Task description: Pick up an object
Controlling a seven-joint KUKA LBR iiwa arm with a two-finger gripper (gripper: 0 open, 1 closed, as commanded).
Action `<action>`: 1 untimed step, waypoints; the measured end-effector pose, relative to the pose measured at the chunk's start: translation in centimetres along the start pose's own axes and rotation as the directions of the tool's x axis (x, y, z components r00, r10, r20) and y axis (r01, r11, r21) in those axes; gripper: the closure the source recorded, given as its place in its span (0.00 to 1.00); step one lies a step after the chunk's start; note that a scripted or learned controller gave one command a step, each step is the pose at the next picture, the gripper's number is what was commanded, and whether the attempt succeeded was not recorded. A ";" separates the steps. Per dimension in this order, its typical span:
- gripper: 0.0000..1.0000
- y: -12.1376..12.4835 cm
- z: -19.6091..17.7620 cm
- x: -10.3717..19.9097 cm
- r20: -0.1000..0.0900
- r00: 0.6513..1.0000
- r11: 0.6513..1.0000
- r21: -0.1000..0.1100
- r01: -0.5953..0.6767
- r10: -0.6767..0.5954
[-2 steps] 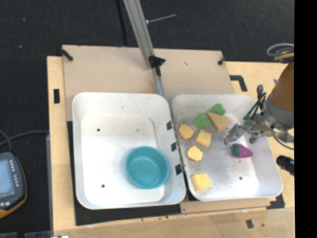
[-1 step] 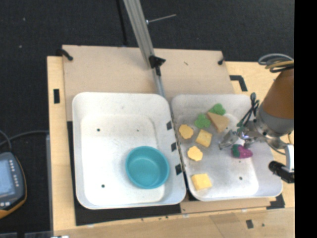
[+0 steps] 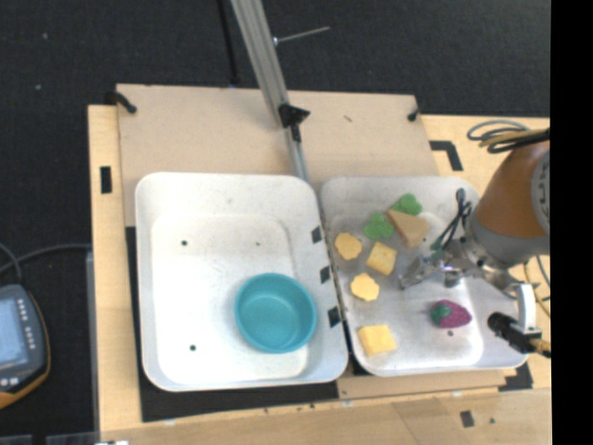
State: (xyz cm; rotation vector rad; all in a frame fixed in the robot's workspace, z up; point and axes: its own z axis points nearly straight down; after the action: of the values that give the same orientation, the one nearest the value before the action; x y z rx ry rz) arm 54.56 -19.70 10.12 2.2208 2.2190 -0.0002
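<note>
I find no legible text, label, brand, number or sign on the bins (image 3: 232, 188), the bench (image 3: 111, 406) or the handheld unit (image 3: 18, 341) at left, whose screen is too small and blurred for me to read.

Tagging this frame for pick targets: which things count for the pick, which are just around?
Job:
tool
yellow pieces
green pieces
tan wedge
purple piece
right bin

Lying about:
blue bowl
left bin
handheld pendant
</note>
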 end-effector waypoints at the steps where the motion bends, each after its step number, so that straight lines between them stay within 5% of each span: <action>1: 1.00 0.1 -1.1 -0.1 0.000 1.000 1.000 -0.004 -0.004 0.004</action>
State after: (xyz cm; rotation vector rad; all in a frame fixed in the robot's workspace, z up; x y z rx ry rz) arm 54.64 -19.79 11.21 2.2232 2.2122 0.0038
